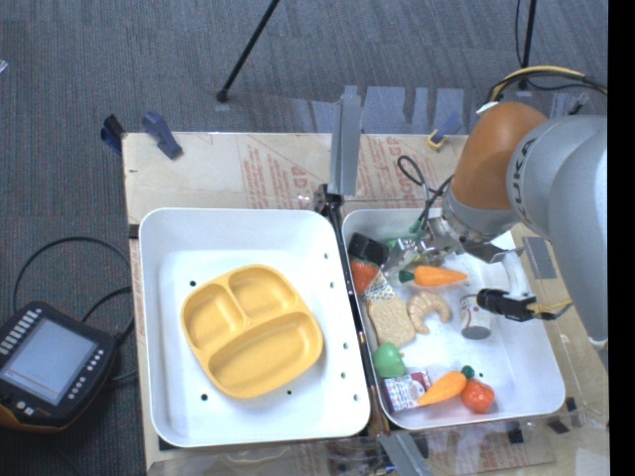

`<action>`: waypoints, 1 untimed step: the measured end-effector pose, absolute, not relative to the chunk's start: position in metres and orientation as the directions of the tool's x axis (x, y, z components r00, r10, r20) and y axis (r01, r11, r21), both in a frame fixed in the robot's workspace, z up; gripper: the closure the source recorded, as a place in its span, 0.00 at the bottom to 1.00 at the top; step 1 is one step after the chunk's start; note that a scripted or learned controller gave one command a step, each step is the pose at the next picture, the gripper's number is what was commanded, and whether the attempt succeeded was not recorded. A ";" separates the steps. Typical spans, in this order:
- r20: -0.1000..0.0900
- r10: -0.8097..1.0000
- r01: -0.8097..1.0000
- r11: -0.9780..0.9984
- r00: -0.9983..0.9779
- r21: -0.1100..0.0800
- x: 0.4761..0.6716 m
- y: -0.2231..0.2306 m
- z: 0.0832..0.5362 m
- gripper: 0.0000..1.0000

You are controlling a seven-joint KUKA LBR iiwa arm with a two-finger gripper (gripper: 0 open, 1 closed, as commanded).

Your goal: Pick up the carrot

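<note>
Two toy carrots lie in the right bin (536, 365). One carrot (439, 276), orange with a green top pointing left, lies near the bin's back, just below my gripper (425, 246). The gripper hangs low over the bin's back middle, and the wrist hides its tip. The other carrot (444, 388) lies at the front of the bin, beside a red tomato (478, 397).
The right bin also holds a croissant (429, 308), a cracker (390, 320), a green pepper (388, 360), a red packet (402, 392), a small can (474, 321) and a black piece (365, 249). A yellow divided plate (253, 330) lies in the left bin (164, 266).
</note>
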State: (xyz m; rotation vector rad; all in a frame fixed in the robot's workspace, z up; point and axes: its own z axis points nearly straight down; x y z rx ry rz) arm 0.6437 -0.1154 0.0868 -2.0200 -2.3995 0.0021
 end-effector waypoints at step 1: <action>0.000 0.999 0.999 -0.052 0.052 -0.001 0.600 -0.175 0.148 0.00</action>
